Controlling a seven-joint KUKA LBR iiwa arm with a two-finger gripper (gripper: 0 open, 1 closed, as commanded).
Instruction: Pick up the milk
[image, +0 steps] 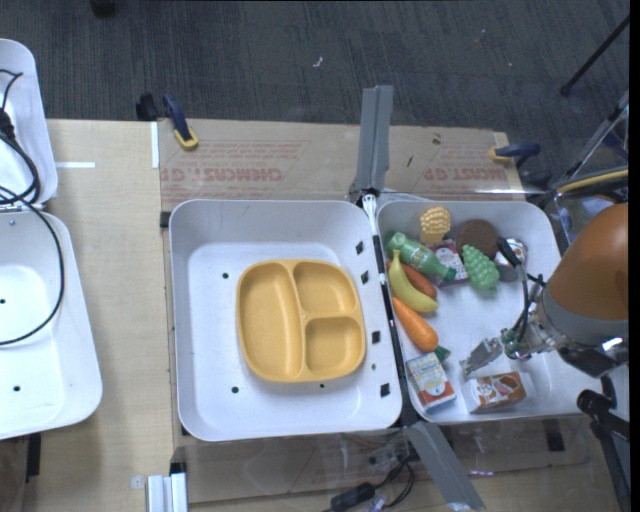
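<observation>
the gripper (487, 355) hangs low in the right bin (540, 222), its fingers apart with nothing between them. just below it lies a brown-and-white carton (497, 391), hard by the bin's near edge. left of the gripper, past a strip of bare floor, the milk (430, 381) lies in the bin's near-left corner, close against the left wall, a carrot (415, 323) just above it. the yellow plate (301, 320) sits in the left bin (195, 300).

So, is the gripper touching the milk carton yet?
Apart. In the camera view, bare white bin floor shows between the gripper and the milk carton, which lies untouched by the carrot in the right bin.
</observation>
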